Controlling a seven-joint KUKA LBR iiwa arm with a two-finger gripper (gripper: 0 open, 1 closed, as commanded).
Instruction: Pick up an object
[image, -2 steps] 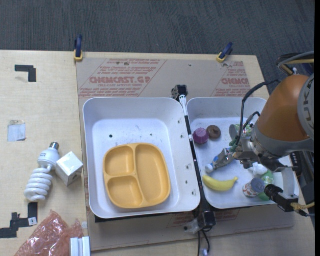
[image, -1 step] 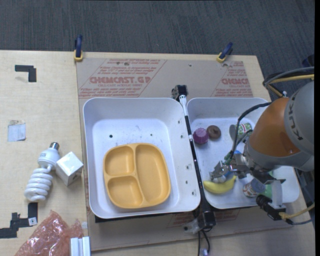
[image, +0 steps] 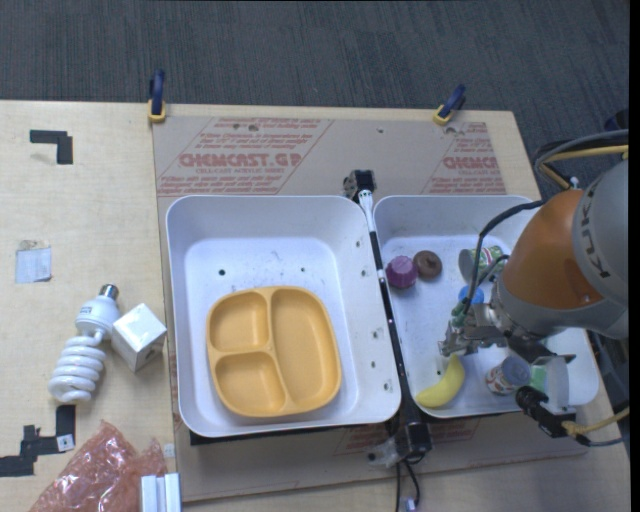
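The right bin (image: 400, 215) holds a yellow banana (image: 443, 386) near its front wall. Further back lie a purple round piece (image: 402, 271) and a brown ring-shaped piece (image: 428, 264). A green and white item (image: 482, 262) and a small blue item (image: 470, 297) lie partly under the arm. My gripper (image: 458, 338) hangs low in this bin, just above the banana's upper end. The arm's orange band (image: 550, 260) covers the bin's right side. A small cup-like item (image: 505, 375) and a pale green piece (image: 548, 378) lie to the gripper's right.
The left bin (image: 190, 225) holds a yellow divided plate (image: 272, 350). On the bench to the left lie a spiral light bulb (image: 82, 348), a white cube (image: 139, 336) and a red mesh bag (image: 95, 470). Clamps (image: 157, 97) grip the board's far edge.
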